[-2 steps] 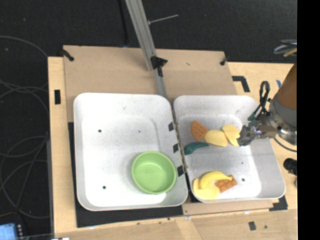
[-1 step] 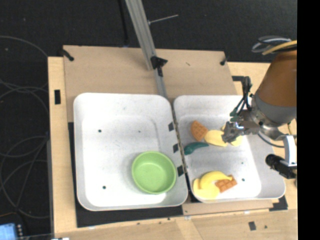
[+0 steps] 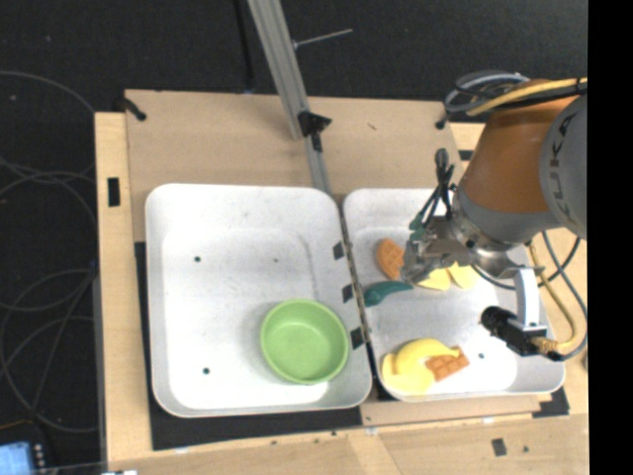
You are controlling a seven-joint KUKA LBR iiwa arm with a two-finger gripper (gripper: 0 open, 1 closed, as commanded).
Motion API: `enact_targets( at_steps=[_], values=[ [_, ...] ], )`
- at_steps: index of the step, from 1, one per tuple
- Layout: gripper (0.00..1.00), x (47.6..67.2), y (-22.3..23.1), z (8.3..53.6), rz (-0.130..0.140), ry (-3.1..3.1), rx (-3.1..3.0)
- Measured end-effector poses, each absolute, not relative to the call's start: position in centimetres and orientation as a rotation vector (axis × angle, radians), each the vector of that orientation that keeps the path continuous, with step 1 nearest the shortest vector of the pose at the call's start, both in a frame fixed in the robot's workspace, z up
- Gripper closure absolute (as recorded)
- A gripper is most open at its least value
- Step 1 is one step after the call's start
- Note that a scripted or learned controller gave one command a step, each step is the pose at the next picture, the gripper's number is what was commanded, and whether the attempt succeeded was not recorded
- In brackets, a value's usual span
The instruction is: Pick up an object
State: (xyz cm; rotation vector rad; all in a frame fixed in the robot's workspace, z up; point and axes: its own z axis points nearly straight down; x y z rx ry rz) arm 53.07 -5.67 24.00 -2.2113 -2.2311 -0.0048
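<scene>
My gripper is low in the right bin, under the orange-banded wrist. It hangs between an orange waffle-like piece on its left and pale yellow pieces on its right. A teal object lies just below the gripper, near the bin's left wall. At the front of the bin rests a yellow object with a small orange piece on top of it. The arm hides whatever is directly under the gripper.
A green bowl sits at the front right of the left bin. A grey metal post rises at the back, between the bins. Black cables and a black fitting hang beside the arm over the right bin.
</scene>
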Motion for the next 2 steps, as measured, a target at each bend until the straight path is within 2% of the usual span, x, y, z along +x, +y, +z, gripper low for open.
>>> enact_targets(
  at_steps=[2],
  values=[
    [1.00, 53.9, 5.0, 22.9, -0.002, -2.229, -2.213]
  ],
)
